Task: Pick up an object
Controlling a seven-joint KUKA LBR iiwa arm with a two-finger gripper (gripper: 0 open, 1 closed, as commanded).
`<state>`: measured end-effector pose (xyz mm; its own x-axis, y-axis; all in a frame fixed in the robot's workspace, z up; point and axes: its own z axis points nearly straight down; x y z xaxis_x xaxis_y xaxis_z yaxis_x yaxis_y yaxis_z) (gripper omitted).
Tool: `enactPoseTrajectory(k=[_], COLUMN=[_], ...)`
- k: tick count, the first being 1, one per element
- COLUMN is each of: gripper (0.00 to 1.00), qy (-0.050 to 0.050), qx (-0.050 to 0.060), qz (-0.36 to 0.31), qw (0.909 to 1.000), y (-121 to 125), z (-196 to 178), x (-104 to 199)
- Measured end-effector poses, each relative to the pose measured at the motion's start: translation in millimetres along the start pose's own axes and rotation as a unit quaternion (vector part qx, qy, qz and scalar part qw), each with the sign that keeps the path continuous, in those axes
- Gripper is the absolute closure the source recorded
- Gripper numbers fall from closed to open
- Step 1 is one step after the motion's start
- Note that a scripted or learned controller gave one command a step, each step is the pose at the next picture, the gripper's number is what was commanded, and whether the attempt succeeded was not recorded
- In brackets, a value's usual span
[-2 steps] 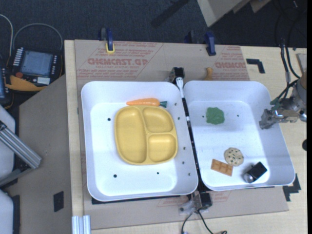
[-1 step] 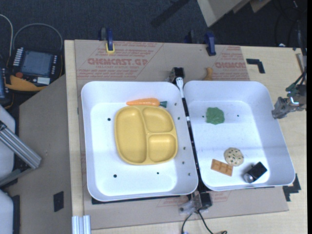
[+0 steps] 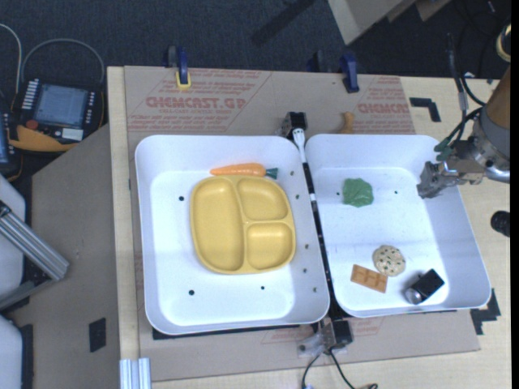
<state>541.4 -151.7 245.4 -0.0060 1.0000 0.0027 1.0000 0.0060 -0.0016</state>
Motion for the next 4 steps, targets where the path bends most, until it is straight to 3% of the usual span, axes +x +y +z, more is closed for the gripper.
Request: enactPoseTrajectory(k=[4], gripper=[1.0], qy=[-0.001], qx=[-0.001], qz=[0.0], qw=[1.0], y=[42.6], z=[25.7], x=[195.1])
